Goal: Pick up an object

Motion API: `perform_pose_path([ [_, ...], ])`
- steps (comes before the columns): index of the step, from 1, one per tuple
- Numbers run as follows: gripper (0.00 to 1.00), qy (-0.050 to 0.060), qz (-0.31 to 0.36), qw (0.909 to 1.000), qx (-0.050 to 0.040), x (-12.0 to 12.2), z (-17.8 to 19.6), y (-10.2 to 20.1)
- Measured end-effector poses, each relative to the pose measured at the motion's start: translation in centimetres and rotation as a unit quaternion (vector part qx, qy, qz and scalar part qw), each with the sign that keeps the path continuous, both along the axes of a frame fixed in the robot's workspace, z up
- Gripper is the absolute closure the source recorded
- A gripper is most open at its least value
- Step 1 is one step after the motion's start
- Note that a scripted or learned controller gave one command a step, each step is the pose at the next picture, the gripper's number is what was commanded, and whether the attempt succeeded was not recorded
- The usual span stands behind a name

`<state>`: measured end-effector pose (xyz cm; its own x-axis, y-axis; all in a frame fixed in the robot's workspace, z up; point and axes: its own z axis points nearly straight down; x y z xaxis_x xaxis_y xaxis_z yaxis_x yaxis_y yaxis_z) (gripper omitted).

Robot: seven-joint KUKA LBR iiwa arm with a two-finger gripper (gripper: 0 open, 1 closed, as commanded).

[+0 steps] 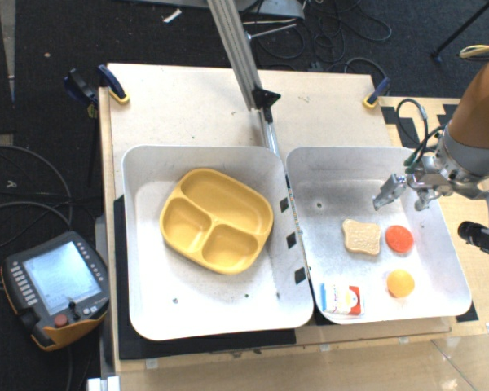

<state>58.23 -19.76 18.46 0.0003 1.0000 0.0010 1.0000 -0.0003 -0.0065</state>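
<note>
In the right bin [326, 177] lie a tan slice of toast [362, 237], a red round piece [399, 239], a yellow-orange round piece [400, 283] and a small white carton with red and blue print [341, 300]. My gripper [406, 194] hangs over the bin's upper right part, above and a little right of the toast and the red piece. Its two fingers are spread apart, open, with nothing between them. The left bin [147, 177] holds a yellow divided plate [216, 220].
A slanted metal pole [236, 43] rises from the bench between the two bins. A teach pendant [55, 287] lies on the floor at the left. Clamps [112, 84] hold the bench's far corners.
</note>
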Motion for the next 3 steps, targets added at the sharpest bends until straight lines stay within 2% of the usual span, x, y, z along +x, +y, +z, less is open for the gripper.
perform_pose_path([
  [1,0.00,0.000,0.000,1.0000,0.0000,0.2,-6.1,-0.6],
  [2,1.00,-0.004,0.001,1.0000,-0.0011,0.4,-4.6,-0.6],
  [3,1.00,-0.006,0.001,1.0000,-0.0014,1.0,-0.3,-0.4],
])
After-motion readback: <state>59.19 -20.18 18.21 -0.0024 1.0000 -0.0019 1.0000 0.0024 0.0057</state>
